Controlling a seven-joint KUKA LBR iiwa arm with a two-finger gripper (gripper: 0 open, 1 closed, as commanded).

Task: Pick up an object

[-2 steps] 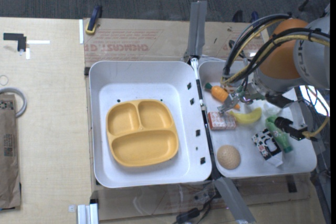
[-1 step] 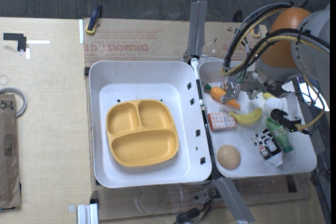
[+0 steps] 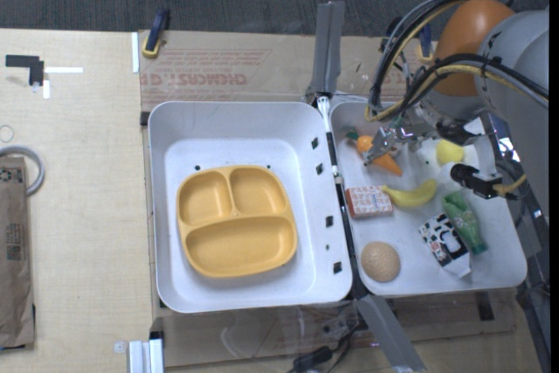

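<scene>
Nearest the camera, at the right bin's (image 3: 502,271) front edge, a tan ball (image 3: 380,261) sits beside a black-and-white carton (image 3: 445,243), which lies against a green packet (image 3: 464,221). Behind them, a small red-and-white box (image 3: 369,202) touches the end of a banana (image 3: 412,193), and a yellow lemon-like fruit (image 3: 448,153) rests toward the bin's rear right.

At the bin's back left corner, the gripper (image 3: 384,151) is low among the objects, directly over an orange carrot-shaped toy (image 3: 387,164), with a small orange ball (image 3: 364,143) just to its left. Whether the fingers are spread or closed cannot be told; cables and metal parts blur together there, and nothing is clearly seen pinched between them. The grey arm (image 3: 524,57) with its orange band (image 3: 472,35) curves in from the upper right, black hoses looping around the wrist.

Left of the divider, the other white bin (image 3: 166,188) carries a yellow three-compartment plate (image 3: 236,221) lying flat near its centre.

Outside the bins, a brown paper bag (image 3: 13,249) lies at the bench's left edge, and a blue-and-yellow clamp (image 3: 156,32) sits on cardboard (image 3: 227,70) behind the left bin.
</scene>
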